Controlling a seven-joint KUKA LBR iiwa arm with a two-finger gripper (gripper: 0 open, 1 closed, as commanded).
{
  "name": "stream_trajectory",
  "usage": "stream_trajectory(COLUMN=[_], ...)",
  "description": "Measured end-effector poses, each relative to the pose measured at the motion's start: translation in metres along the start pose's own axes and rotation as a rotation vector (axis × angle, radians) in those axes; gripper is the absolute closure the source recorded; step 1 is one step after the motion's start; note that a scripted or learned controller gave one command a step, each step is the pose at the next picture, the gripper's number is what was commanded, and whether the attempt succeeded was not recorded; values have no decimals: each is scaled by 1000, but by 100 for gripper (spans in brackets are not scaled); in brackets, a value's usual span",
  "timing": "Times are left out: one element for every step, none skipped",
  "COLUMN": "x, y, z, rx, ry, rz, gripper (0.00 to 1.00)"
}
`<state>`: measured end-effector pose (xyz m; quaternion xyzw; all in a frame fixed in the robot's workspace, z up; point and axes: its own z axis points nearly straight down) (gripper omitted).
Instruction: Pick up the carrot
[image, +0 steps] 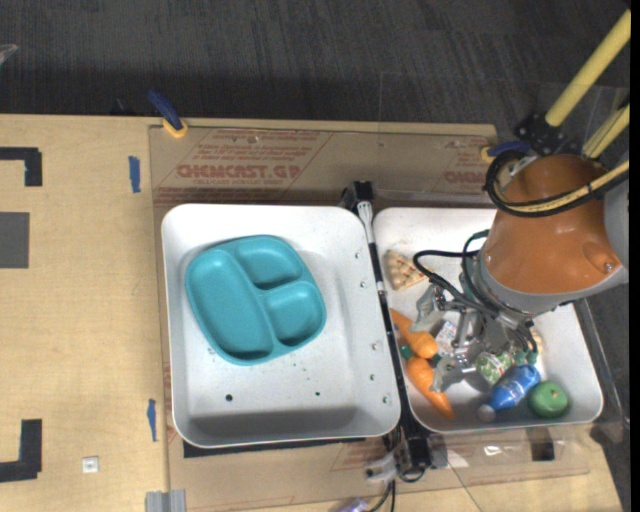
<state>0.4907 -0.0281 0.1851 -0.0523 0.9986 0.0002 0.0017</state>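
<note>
Cardboard bench (80, 250) under white bins (200, 400); carrot (425, 385)

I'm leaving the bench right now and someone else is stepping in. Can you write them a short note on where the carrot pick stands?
Gripper: down inside the right bin, over the pile of toy food; whether it is open or shut can't be judged from this view.
Carrot: lying in the right bin near its left wall, just left of the gripper, beside other orange pieces. It is not seen in the gripper.
Also there: a blue bottle and a green apple at the bin's front. The left bin holds a teal divided tray.
Done: arm lowered into the bin.
Left: grasp the carrot and lift it.
</note>
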Motion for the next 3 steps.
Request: stream_trajectory(x=[0, 0, -34], y=[0, 0, -22], z=[0, 0, 0], rx=[0, 0, 1], ry=[0, 0, -5], rz=[0, 0, 342], gripper=[0, 0, 0])
